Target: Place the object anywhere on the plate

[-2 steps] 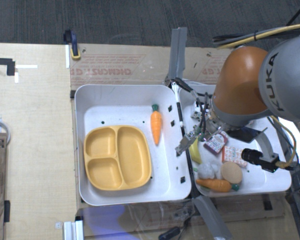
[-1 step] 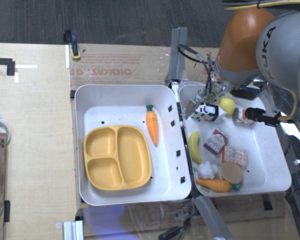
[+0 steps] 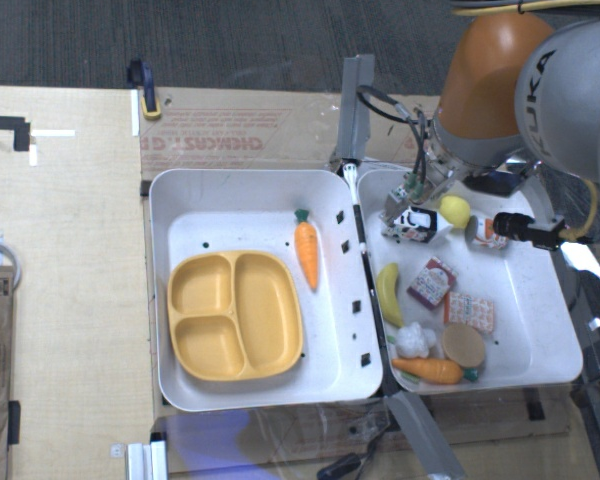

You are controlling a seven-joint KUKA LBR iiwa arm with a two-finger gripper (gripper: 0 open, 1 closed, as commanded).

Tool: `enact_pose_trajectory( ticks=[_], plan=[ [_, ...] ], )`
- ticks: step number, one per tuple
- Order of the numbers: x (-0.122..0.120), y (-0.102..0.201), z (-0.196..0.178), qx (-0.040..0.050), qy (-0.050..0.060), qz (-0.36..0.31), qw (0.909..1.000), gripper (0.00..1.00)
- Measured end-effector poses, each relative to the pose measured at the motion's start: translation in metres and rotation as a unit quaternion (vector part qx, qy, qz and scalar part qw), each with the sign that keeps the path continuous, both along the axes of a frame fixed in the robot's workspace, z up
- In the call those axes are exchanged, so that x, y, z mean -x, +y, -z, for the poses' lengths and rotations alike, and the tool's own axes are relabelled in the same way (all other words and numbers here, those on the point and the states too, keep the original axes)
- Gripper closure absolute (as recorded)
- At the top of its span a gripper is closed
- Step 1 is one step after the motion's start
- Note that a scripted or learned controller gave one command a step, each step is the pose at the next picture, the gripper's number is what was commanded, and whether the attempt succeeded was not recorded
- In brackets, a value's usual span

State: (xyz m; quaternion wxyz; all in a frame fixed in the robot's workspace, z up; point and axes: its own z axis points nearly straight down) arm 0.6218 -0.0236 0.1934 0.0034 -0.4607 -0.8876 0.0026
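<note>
Two white bins side by side. Left bin (image 3: 180, 208): yellow three-compartment plate (image 3: 236, 315) lying toward its front left, nothing on it. A carrot (image 3: 307, 252) lies on the bin floor just beside the plate's upper right rim, green top pointing to the far side; whether it touches the rim is unclear.

Right bin (image 3: 540, 298): lemon (image 3: 455, 211) near the far wall, banana (image 3: 388, 294) along the left wall, a second carrot (image 3: 432, 370) at the front, a white clump (image 3: 414, 340) just above it, a round tan lid (image 3: 464, 346), two small red packets (image 3: 450, 298), a small bottle (image 3: 488, 230).

Gripper (image 3: 412, 220) low over the right bin's far left corner, beside the lemon, at a small black-and-white item (image 3: 418, 225). Pincer state: cannot tell from this angle
</note>
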Motion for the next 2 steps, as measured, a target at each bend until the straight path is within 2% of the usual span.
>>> enact_pose_trajectory(
  ticks=[1,2],
  plan=[
    [-0.0373,0.0430,0.0060,0.0023,-0.002,0.217,0.9763,1.00],
    [-0.0373,0.0430,0.0059,0.0023,-0.002,0.217,0.9762,0.00]
  ],
)
